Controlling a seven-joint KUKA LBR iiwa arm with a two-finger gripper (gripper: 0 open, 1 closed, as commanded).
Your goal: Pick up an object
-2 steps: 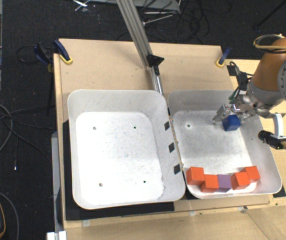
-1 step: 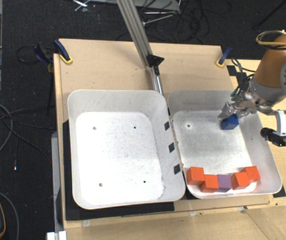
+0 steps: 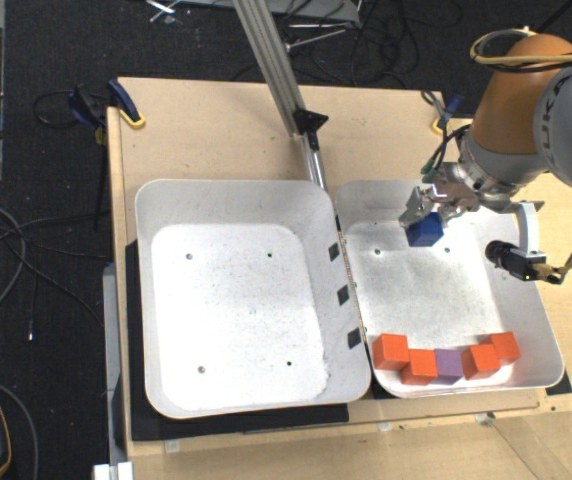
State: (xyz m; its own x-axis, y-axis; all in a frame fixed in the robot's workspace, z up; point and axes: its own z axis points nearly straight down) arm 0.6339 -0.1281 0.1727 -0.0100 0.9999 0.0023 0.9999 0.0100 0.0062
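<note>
My gripper (image 3: 426,214) hangs over the far part of the right bin (image 3: 526,298), shut on a small blue block (image 3: 426,230) that sticks out below its fingers, above the bin floor. Along the near wall of that bin lie several blocks in a row: an orange one (image 3: 391,350), another orange one (image 3: 422,365), a purple one (image 3: 449,364) and two more orange ones (image 3: 485,359) (image 3: 505,346).
The left bin (image 3: 156,268) lies beside the right one, sharing a middle rim with black clips (image 3: 343,294). A metal pole (image 3: 276,58) slants in from the top toward the bins' far edge. A blue-and-yellow clamp (image 3: 121,103) sits at the bench's far left corner.
</note>
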